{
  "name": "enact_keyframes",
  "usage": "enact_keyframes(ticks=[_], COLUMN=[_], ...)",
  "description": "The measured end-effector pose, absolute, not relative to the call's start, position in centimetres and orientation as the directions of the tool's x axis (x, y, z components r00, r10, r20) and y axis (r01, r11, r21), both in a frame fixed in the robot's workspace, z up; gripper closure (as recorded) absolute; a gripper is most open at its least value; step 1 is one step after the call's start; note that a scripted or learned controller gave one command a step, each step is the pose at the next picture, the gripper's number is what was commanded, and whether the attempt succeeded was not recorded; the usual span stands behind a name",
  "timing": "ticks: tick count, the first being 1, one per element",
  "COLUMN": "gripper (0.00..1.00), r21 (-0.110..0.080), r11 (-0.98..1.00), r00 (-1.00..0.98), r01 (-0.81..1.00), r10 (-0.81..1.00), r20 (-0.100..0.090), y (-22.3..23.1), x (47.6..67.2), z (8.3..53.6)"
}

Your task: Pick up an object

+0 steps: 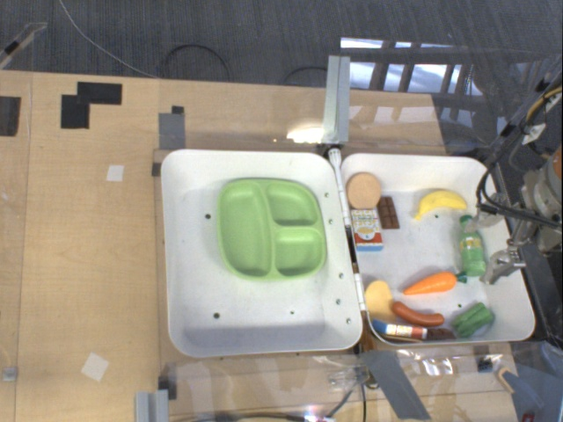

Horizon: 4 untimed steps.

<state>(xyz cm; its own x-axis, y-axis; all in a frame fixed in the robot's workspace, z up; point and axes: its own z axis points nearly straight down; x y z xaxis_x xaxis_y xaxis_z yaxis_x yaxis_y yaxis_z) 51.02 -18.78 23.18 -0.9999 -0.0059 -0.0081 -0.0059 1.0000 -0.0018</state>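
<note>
The right bin (413, 172) holds several toy foods. Among them are a yellow banana (440, 202), a green bottle (471, 247), an orange carrot (431, 283), a brown sausage (418, 313) and a green vegetable (472, 318). A round brown biscuit (363, 188), a dark chocolate bar (388, 211) and a small carton (368, 229) lie by the bin's left wall. A pale yellow fruit (377, 297) sits at the front left. My gripper (500, 265) hangs over the bin's right rim, just right of the bottle and above the green vegetable. Nothing shows in its grasp.
The left bin (189, 236) bears a green divided plate (270, 228). A red and blue pen-like thing (400, 330) lies along the right bin's front wall. The arm and its cables (532, 192) crowd the right side. A metal post (336, 99) stands behind the bins.
</note>
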Motion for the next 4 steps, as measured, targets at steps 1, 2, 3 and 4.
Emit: enact_keyframes(ticks=[1,2,3,4], gripper=[0.00,0.00,0.00,0.00], r21=[-0.004,-0.001,-0.004,-0.002], r11=[0.988,0.998,0.995,0.998], r00=[-0.987,-0.998,-0.995,-0.998], r01=[-0.157,-0.066,-0.100,-0.060], r10=[-0.157,-0.066,-0.100,-0.060], r20=[-0.010,-0.015,-0.016,-0.016], y=[-20.4,-16.6,-10.3,-10.3], x=[53.1,59.5,53.6,58.9], z=[9.7,8.9,9.1,9.0])
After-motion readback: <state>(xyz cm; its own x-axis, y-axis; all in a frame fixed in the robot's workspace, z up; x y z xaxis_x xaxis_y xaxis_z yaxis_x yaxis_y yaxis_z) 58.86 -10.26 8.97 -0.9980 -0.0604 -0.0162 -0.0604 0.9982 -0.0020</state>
